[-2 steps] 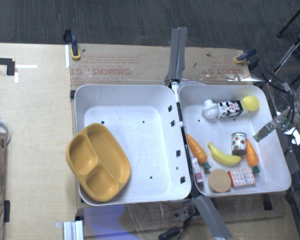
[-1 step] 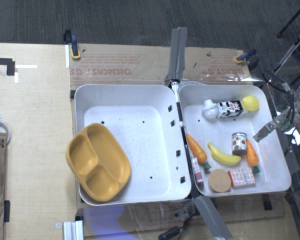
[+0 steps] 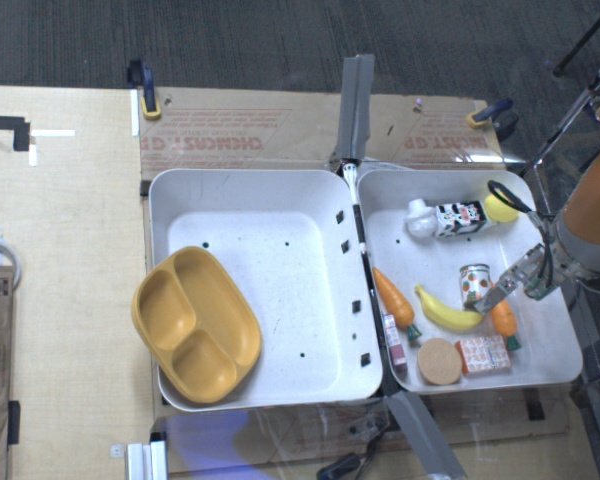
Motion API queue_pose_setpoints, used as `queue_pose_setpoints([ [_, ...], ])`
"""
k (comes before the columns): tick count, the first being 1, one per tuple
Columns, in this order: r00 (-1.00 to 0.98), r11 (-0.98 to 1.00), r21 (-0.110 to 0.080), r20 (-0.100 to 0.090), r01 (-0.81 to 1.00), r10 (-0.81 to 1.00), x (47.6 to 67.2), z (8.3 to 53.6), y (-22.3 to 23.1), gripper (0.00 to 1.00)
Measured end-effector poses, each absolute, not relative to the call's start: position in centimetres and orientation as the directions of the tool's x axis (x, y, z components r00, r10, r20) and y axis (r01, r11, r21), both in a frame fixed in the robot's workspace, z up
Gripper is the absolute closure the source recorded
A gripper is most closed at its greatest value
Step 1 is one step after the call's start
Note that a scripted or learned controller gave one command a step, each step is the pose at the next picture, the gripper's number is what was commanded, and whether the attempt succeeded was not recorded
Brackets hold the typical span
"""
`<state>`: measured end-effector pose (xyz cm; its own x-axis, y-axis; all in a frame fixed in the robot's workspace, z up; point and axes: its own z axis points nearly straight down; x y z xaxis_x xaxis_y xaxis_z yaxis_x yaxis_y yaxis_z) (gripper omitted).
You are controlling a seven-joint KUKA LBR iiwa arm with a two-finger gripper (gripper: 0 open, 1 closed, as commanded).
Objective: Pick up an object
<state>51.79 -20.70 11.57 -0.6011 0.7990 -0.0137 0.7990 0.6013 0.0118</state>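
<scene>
The right bin [image 3: 540, 183] holds several small items. A yellow banana [image 3: 445, 312] lies in its middle, with a small printed can [image 3: 473, 283] standing just right of it. An orange carrot [image 3: 392, 297] lies near the bin's left wall, and a second, shorter carrot [image 3: 503, 319] lies right of the banana. My gripper [image 3: 508, 285] reaches in from the right and hangs over the spot between the can and the short carrot. Nothing shows as held.
At the right bin's back lie a black-and-white bottle [image 3: 450, 218] and a lemon [image 3: 500, 208]. Near its front are a tan disc [image 3: 440, 361], a red box [image 3: 483, 354] and a thin bar [image 3: 394, 340]. A yellow divided plate [image 3: 195, 324] sits in the left bin [image 3: 280, 228].
</scene>
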Motion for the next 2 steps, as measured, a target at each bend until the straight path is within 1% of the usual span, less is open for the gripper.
queue_pose_setpoints([
  [1,-0.598,0.598,0.0,0.0,0.802,0.802,48.5,9.1,-19.6,0.0],
  [2,-0.517,0.517,0.0,0.0,0.856,0.856,53.3,9.1,-18.5,0.0],
])
